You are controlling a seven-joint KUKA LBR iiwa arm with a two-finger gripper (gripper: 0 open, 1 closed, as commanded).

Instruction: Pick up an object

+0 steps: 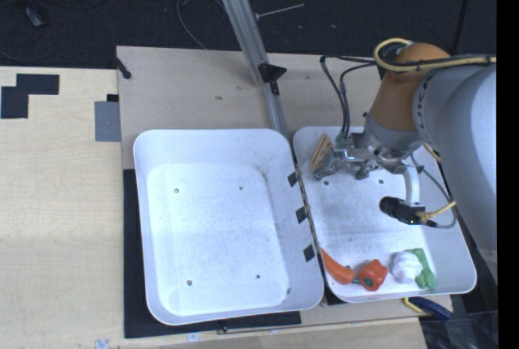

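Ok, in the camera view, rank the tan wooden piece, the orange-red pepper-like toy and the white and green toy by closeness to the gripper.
1. Tan wooden piece, top left corner of the right bin, beside the gripper.
2. Orange-red pepper-like toy, near the bin's bottom edge.
3. White and green toy, bottom right corner; too close to call against the pepper toy.

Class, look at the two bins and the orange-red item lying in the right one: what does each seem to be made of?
Bins: probably moulded plastic, matt white with fine speckling and rounded rims. Orange-red item: likely plastic or rubber, smooth and uniformly bright with a slight sheen; possibly a toy vegetable, too small to be sure.
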